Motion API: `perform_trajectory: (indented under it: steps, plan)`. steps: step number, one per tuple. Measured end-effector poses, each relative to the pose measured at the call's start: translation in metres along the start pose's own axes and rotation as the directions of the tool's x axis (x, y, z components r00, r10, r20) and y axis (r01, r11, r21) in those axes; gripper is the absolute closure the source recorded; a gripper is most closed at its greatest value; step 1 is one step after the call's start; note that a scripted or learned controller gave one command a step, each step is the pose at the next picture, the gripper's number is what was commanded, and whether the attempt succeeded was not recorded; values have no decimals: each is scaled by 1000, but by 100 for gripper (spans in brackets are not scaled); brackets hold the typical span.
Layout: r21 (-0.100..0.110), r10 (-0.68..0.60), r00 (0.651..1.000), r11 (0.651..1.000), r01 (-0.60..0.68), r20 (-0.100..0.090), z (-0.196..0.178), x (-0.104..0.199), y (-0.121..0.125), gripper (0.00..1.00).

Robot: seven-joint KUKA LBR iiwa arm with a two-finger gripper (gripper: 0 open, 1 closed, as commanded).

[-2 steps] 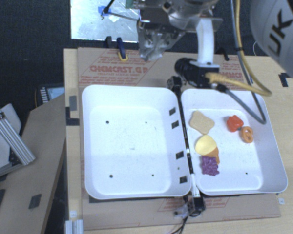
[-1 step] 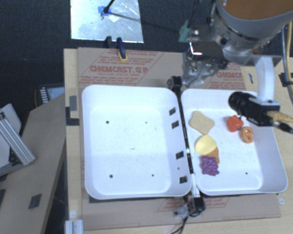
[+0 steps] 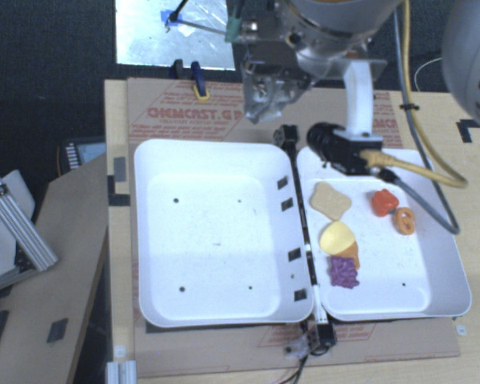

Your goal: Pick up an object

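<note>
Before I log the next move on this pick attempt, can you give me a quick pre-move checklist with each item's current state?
1. Objects available to pick: ok. The right bin holds a bread slice, a yellow piece, purple grapes, a red piece and an orange ring.
2. Gripper over a target: not ok. It sits above the bench behind the bins, not over any item.
3. Finger state: cannot tell.
4. Target standing apart: ok for the bread slice; the yellow piece and grapes lie close together.
5. Nothing in the gripper: cannot tell.
</note>
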State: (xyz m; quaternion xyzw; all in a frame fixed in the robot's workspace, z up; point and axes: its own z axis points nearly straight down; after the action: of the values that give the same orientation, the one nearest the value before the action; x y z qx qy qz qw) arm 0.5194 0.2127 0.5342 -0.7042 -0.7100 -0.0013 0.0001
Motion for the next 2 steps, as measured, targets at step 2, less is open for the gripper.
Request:
perform_trajectory:
  steps: [2]
  plan:
    - [-10,9,1000,1000,-9,-2,105,21,57,100]
